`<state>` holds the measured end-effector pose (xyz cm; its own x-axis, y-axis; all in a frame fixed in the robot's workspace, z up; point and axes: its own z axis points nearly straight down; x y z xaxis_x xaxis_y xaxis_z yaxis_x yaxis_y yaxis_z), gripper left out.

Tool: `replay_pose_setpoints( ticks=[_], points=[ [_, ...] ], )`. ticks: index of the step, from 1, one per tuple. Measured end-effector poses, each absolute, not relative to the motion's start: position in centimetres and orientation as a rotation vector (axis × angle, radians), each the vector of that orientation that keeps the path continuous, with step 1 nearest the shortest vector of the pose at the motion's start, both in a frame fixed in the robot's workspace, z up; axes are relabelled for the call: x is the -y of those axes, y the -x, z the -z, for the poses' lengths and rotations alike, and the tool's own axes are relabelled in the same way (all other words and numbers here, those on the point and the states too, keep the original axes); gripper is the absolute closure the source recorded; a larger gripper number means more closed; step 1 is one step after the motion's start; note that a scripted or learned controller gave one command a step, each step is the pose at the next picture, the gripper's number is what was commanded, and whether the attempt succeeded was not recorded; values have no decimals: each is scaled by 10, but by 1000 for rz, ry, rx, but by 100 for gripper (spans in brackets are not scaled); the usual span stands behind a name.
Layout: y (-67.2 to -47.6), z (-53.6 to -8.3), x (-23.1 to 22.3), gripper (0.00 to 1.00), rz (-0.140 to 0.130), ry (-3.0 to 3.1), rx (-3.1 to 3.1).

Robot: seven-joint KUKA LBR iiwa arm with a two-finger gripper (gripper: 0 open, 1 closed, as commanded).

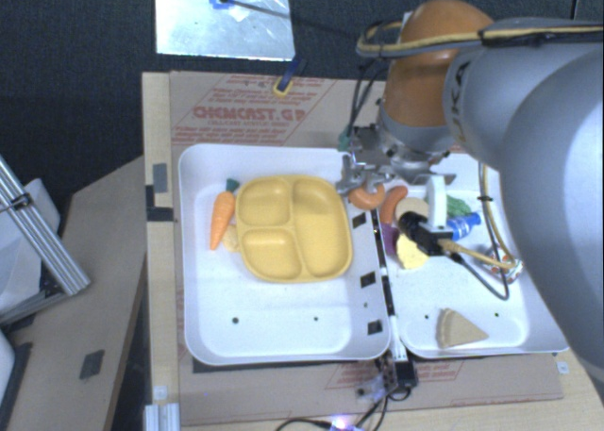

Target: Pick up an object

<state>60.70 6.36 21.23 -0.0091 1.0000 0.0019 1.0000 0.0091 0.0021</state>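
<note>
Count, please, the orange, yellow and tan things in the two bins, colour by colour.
Orange: 3, carrot and two sausage pieces
Yellow: 2, divided plate and yellow lump
Tan: 1, wedge
Total: 6

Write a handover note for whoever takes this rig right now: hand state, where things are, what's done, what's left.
Hand: low over the divider between the two bins, at the far end, above an orange sausage-shaped piece. Nothing visibly gripped.
Left bin: yellow divided plate, toy carrot beside its left edge.
Right bin: cluster of small items near the hand, including a blue piece; tan wedge at the near end.
Done: nothing lifted.
Left: grasp and raise one object, likely the orange piece.
</note>
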Motion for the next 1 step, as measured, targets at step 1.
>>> replay_pose_setpoints(
  ticks=[1],
  points=[
    [-623,-236,-113,100,-8,-2210,-2231]
  ],
)
